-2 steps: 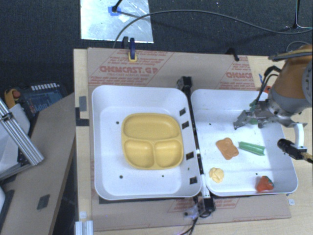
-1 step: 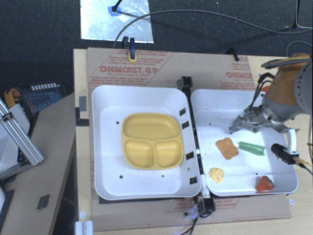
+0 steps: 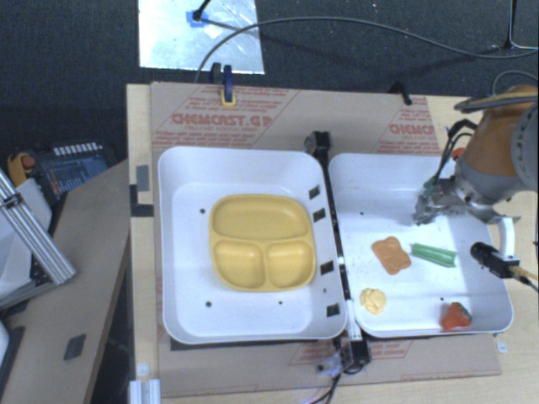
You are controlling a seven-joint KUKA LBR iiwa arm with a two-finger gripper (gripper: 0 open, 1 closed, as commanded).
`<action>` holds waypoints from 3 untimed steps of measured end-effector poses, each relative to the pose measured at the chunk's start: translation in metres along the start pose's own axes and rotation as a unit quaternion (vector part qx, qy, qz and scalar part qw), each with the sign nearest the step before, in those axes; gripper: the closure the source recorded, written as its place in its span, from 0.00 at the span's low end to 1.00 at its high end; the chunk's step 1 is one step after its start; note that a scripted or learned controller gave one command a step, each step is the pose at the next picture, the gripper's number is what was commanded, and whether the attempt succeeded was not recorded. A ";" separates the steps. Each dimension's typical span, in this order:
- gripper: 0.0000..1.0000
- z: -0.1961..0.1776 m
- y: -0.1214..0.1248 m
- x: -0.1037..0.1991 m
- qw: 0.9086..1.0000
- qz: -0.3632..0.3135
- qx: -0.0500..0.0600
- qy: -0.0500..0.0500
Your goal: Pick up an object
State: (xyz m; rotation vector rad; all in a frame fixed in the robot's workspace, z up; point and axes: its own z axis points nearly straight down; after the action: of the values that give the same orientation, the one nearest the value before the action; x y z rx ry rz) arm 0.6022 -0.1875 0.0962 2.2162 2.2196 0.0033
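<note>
Over the right bin [image 3: 505, 305], the gripper [image 3: 424, 211] hovers above bare floor, its grip state indiscernible, apparently positioning toward the green piece [image 3: 433, 254] nearby.

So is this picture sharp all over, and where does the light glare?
Camera view: the shiny metal sheet at the top glares brightest; the two white bins' walls look washed out; the divided yellow plastic tray is fairly crisp; the gripper is soft and hard to make out.
</note>
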 end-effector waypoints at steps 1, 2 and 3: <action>1.00 -0.044 0.001 0.002 1.000 -0.001 0.000 0.000; 1.00 -0.104 0.012 0.001 1.000 -0.002 -0.002 0.000; 1.00 -0.155 0.014 0.000 1.000 -0.002 -0.001 0.000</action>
State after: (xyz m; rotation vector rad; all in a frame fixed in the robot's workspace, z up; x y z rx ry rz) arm 0.6159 -0.1868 0.2518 2.2099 2.2226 0.0060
